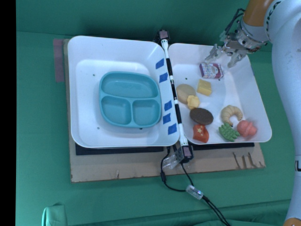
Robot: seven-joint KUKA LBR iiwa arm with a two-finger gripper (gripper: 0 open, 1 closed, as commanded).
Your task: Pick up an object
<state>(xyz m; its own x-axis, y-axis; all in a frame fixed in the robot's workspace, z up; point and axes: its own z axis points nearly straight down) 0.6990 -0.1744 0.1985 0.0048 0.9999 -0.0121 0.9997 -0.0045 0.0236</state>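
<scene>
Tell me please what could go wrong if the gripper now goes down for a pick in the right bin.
The gripper hovers open near the far wall of the right bin, so a finger might hit it. The small pink box lies beside the yellow block, which a grasp could push away.

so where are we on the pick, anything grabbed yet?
Nothing lifted yet. All the toy food pieces lie in the right bin, and the teal divided plate sits in the left bin. In hand: the gripper hovers with jaws spread above the pink packet, holding nothing. Left: descend, close, lift.
</scene>
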